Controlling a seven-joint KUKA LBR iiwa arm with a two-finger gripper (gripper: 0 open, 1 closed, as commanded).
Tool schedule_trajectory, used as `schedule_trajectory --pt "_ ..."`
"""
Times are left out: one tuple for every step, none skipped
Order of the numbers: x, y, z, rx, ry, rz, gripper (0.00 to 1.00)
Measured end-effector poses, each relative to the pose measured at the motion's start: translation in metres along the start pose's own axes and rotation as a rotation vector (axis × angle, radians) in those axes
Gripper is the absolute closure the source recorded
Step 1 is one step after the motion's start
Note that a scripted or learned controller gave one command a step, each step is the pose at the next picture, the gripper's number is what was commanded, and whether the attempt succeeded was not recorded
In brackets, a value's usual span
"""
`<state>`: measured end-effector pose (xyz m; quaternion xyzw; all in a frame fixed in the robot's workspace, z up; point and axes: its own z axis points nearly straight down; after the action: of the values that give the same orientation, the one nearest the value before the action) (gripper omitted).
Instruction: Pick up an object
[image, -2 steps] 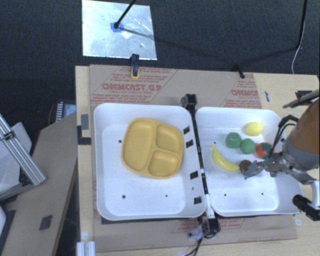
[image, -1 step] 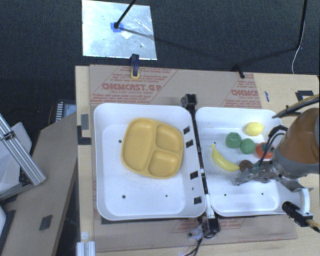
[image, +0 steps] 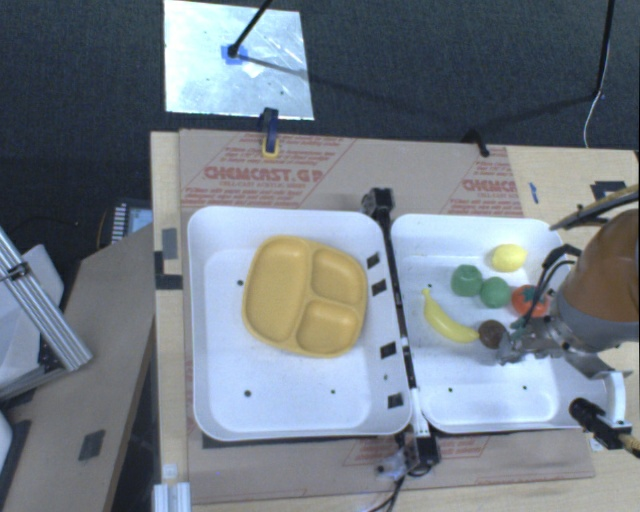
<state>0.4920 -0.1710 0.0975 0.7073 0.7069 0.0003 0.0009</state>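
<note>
The right bin (image: 480, 400) holds a yellow banana (image: 446, 320), a yellow lemon (image: 508, 257), two green round pieces (image: 466, 279) (image: 495, 292), a red-orange piece (image: 526, 298) and a small brown piece (image: 490, 332). My gripper (image: 514, 348) is low in this bin, just right of and below the brown piece, under the orange band of the arm (image: 605, 275). The gripper's body hides part of the red-orange piece.
In the left bin (image: 215, 390) lies a yellow divided plate (image: 303, 295). A black divider with clips (image: 392, 300) runs between the bins. The front half of the right bin's floor is bare white. Cables cross the dark floor behind the bench.
</note>
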Motion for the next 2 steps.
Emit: schedule_trajectory --pt "-0.001 -0.002 -0.043 -0.002 -0.001 -0.004 1.00" --pt "-0.006 -0.001 -0.086 -0.004 -0.001 -0.004 1.00"
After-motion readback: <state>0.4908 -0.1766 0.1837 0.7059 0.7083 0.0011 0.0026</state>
